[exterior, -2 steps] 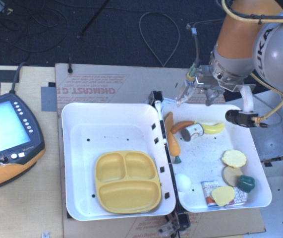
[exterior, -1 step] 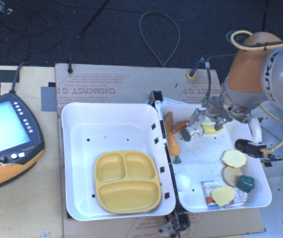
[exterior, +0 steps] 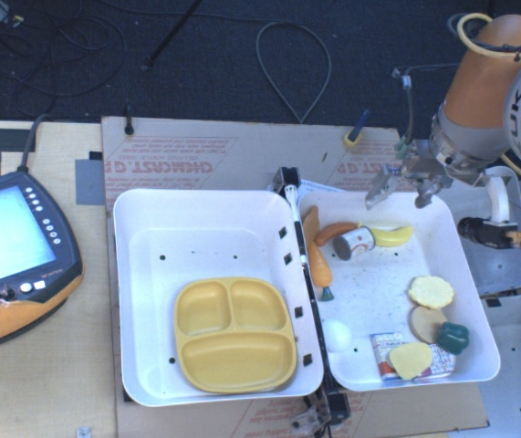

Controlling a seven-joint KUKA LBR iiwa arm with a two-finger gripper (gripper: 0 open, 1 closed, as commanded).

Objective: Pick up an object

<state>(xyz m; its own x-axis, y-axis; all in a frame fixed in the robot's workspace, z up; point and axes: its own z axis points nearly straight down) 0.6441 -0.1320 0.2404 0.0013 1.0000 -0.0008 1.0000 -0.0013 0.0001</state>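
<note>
- Lying nearest the camera in the right bin (exterior: 479, 359): a yellow slice (exterior: 411, 359) on a printed packet (exterior: 397, 347), a green piece (exterior: 453, 338) just beside them, a white ball (exterior: 338, 335) against the divider, and two round slices, one tan (exterior: 424, 321) and one yellow (exterior: 432, 291), farther up.
- Sitting in the left bin (exterior: 141, 245): a yellow divided tray (exterior: 234, 332), well apart from the tool and on the far side of the divider.
- Resting along the divider at mid-depth: a carrot (exterior: 317, 254), its long axis running near to far, green tip toward the camera.
- Grouped toward the far end of the right bin: a hot-dog-like piece (exterior: 335, 232), a small can (exterior: 359, 242) on its side, and a banana (exterior: 391, 235), its long axis running left to right across the bin.
- Hovering over the far rim of the right bin: the tool (exterior: 410, 191), reaching in from the right, fingers spread fairly wide with nothing between them.
- Key relation: the banana lies just toward the camera from the tool and slightly left, the closest candidate. Judged from this, a short descent and a small shift toward the camera would bring the fingers across its short axis; the can touching or nearly touching its left end could crowd the grasp.
- Beyond the bins: the cardboard-covered bench (exterior: 205, 149).
</note>
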